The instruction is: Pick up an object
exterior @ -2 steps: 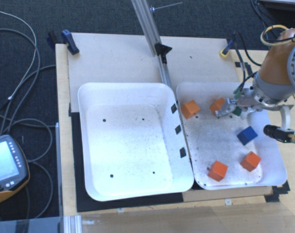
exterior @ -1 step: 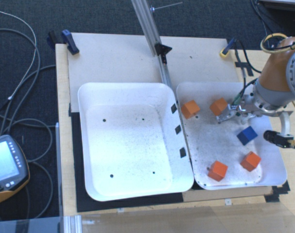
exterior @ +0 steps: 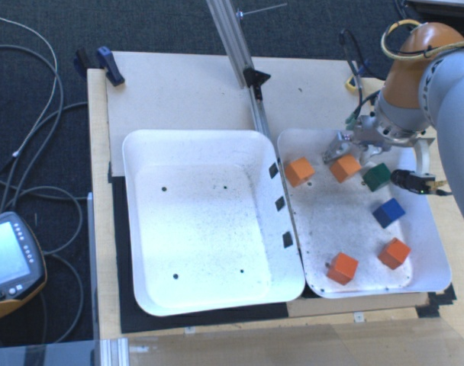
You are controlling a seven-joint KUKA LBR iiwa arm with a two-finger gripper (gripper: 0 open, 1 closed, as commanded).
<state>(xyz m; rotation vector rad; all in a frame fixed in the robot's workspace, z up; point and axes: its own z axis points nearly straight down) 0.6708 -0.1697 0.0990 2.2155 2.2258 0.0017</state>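
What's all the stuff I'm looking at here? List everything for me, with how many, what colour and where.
Bins: 2, white, side by side on the bench, left and right.
Orange blocks: 4, all in the right bin: far left, under the gripper, near middle, near right.
Green block: 1, dark green, right bin, beside the gripper.
Blue block: 1, blue, right bin, middle.
Clamp: 1, blue, bench's far left corner.
Metal rail: 1, silver, slanting over the bench's far side.
Handheld screen: 1, grey and orange, floor at left.
Cables: several, pale, floor at left.
Arm: 1, grey with orange band, from the right.
Gripper: 1, metal, over the right bin's far end.
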